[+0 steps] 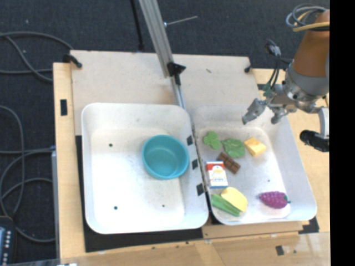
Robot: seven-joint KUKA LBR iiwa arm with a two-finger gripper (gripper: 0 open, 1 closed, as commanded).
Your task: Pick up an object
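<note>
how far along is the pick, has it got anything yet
Nothing looks picked yet. The claw hangs over the far edge of the right bin with its fingers spread and nothing between them. The yellow block, the nearest item, lies in the bin, as do the purple grapes and the small carton. Descending, closing on one item and lifting all remain.

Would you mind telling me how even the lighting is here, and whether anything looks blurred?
In the camera view, light is soft and even, with faint shadows under the blue bowl; the white bins look bright but not glaring; the gripper is slightly soft, while the toy food, like the purple grapes, stays fairly sharp.
</note>
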